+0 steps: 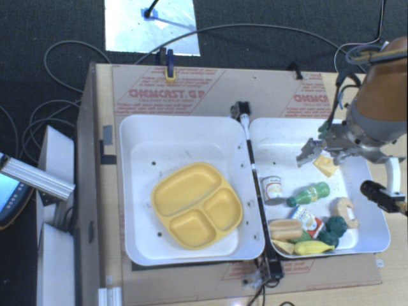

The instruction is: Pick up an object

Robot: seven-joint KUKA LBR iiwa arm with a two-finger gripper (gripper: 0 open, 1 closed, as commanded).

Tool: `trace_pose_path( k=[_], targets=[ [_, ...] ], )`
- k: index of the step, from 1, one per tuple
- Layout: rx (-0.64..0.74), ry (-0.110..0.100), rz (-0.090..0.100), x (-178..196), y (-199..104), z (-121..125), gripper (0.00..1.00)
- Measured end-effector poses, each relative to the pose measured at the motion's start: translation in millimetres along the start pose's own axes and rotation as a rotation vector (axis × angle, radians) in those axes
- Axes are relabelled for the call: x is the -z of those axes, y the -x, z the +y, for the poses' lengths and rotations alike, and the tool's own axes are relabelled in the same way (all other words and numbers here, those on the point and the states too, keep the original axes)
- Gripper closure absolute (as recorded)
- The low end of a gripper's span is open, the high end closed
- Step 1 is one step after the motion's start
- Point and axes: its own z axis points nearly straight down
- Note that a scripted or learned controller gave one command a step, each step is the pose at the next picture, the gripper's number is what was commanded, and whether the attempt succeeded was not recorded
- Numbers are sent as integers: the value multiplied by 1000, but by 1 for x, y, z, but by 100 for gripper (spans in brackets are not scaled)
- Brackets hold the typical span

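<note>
The left bin [137, 190] holds a yellow three-compartment tray [196, 204]. The arm [382, 91] hangs over the right bin [274, 139] at its 1 o'clock side, the gripper [322, 148] spread open with nothing between its fingers (a pale yellow cheese wedge [326, 165] lies just beside it). Toward 6 o'clock are a green bottle [308, 194], a small can [272, 188] and a banana [312, 248].
</note>
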Motion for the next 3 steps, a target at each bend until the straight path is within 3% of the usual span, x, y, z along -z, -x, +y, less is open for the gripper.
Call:
trace_pose_path(
  k=[1,2,3],
  targets=[
    [-3,-3,-1,-120,63,-25,0],
    [-2,-1,-1,-157,102,11,0],
    [-1,2,-1,-146,102,12,100]
  ],
)
